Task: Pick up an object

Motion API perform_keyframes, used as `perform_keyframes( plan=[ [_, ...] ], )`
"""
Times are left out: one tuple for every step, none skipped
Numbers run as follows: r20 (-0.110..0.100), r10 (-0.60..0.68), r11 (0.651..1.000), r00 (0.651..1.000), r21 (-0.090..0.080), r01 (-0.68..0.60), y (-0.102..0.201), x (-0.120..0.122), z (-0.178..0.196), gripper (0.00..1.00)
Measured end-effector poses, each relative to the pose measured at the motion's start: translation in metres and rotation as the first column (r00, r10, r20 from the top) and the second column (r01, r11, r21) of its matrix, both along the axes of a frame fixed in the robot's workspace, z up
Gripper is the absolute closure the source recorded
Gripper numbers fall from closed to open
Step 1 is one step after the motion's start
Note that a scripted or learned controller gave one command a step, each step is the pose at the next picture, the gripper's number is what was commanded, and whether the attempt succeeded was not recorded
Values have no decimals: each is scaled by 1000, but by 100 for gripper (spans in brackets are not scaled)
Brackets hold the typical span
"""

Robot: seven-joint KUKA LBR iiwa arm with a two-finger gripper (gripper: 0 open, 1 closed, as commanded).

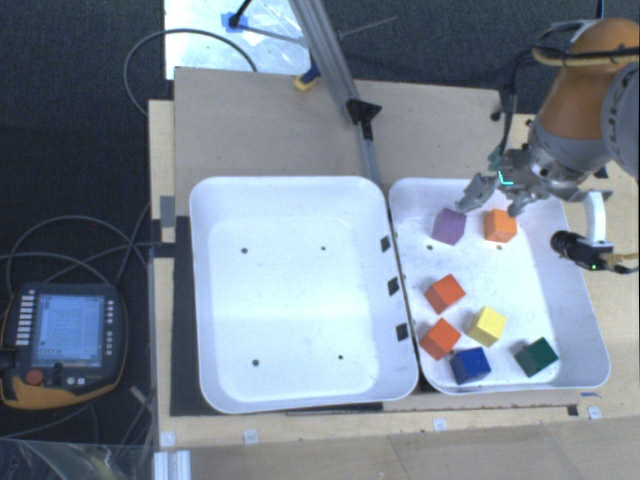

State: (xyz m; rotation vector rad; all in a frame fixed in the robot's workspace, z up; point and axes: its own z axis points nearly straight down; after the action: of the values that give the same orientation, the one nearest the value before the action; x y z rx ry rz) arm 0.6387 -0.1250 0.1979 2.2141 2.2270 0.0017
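Orange cube [499,226] upper right of frame | looks light, rigid, smooth | gripper [497,194] fingers spread, released, just above it | you pinch flat opposite faces.

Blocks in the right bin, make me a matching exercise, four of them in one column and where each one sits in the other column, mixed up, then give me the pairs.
Column one:
1. purple block
2. green block
3. yellow block
4. blue block

Column two:
A. at the bin's near edge, just below an orange block
B. toward the near right corner of the right bin
C. far end of the bin, left of an orange block, close to the gripper
D. between the blue block and the green block, a little farther back

Pairs: 1-C, 2-B, 3-D, 4-A
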Motion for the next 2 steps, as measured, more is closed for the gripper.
perform_keyframes(
  plan=[
    [-3,-3,1000,1000,-1,3,-7,6,-47,0],
    [15,0,1000,1000,-2,0,-7,16,-83,0]
  ],
)
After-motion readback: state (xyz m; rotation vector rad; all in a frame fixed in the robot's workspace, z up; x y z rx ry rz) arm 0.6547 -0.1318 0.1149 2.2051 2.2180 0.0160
